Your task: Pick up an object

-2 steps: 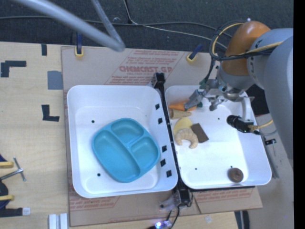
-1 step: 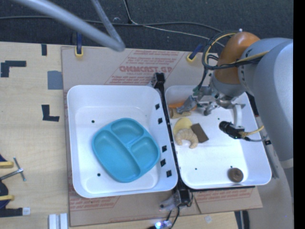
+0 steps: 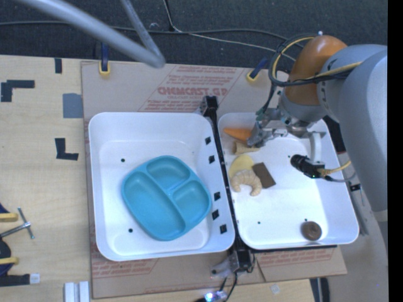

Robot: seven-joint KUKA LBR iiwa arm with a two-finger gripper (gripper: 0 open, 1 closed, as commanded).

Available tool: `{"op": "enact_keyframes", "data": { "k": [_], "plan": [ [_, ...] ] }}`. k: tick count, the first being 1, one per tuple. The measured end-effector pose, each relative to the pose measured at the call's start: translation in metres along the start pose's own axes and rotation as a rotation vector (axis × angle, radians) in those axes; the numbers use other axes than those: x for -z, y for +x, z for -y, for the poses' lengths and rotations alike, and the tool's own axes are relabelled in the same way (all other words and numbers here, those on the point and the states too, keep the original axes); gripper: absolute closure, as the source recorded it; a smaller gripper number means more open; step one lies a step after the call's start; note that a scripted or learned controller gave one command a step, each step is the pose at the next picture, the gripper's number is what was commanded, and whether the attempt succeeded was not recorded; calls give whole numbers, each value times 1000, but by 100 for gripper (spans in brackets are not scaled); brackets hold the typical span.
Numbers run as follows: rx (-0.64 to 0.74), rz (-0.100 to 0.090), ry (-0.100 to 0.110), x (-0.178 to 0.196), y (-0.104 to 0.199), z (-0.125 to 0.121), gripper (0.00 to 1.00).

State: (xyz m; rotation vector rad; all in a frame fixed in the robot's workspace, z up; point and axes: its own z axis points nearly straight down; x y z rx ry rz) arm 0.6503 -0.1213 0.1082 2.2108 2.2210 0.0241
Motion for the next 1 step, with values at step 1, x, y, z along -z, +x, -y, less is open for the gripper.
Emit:
{"op": "enact_keyframes", "data": {
  "k": [1],
  "plan": [
    [-3,6,15,50,-7,5,100]
  ]
}}
